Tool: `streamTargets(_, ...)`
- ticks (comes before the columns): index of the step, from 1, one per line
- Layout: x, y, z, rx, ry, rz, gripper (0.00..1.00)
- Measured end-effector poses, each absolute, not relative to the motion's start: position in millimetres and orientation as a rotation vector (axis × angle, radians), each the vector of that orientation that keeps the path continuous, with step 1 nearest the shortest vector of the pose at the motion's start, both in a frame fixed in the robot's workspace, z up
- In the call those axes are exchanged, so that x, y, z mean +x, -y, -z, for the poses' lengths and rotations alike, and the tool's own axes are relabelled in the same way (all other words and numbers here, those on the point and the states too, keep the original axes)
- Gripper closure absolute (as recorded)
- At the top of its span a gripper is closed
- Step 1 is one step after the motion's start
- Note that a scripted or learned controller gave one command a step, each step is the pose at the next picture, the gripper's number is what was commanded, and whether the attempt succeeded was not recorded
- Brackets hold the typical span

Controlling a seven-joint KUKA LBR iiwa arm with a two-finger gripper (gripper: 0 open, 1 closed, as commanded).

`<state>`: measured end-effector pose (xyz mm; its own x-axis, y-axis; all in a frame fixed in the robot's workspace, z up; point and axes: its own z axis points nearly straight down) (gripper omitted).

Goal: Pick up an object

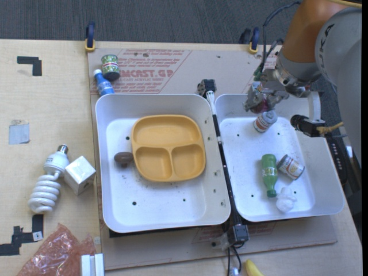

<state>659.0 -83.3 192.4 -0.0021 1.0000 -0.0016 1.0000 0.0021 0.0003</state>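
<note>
My gripper (260, 103) hangs over the far edge of the right bin (322, 197), at the end of the grey arm with the orange band. Directly beneath it, touching its tip, is a small grey-white bottle with a red band (265, 121). Whether the gripper holds this bottle cannot be made out. Further toward the front of the same bin lie a green bottle (268, 174), a small tin can (290, 167) and a crumpled white lump (286, 200).
The left bin (167, 209) holds a yellow divided plate (168, 147) and a brown lump (123, 158). Outside the bins, on the left, are a spiral light bulb (47, 181), a white cube (79, 174), a small blue-capped bottle (107, 72) and a red mesh bag (54, 252).
</note>
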Motion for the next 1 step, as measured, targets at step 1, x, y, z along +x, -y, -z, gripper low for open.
streamTargets(1,659.1,26.9,-315.7,2.218,-2.223,0.002,1.0)
